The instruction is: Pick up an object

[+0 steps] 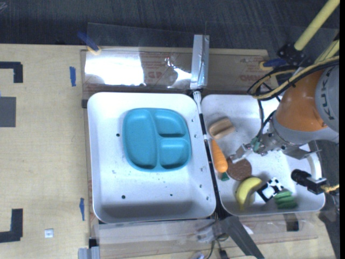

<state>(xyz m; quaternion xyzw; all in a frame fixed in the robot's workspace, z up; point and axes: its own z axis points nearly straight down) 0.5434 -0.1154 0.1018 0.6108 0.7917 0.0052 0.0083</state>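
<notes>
The right bin holds several small objects. A tan bread roll lies near its back left. An orange carrot runs along the left wall. A brown round disc sits beside the carrot, and a yellow banana lies in front of it. A black-and-white block and a green piece rest at the front right. My gripper hangs low in the bin, just behind the brown disc and right of the carrot. Nothing visibly hangs from it.
The left bin carries a blue divided plate. The grey and orange arm covers the right bin's right side, with cables behind it. A metal divider stands behind the bins.
</notes>
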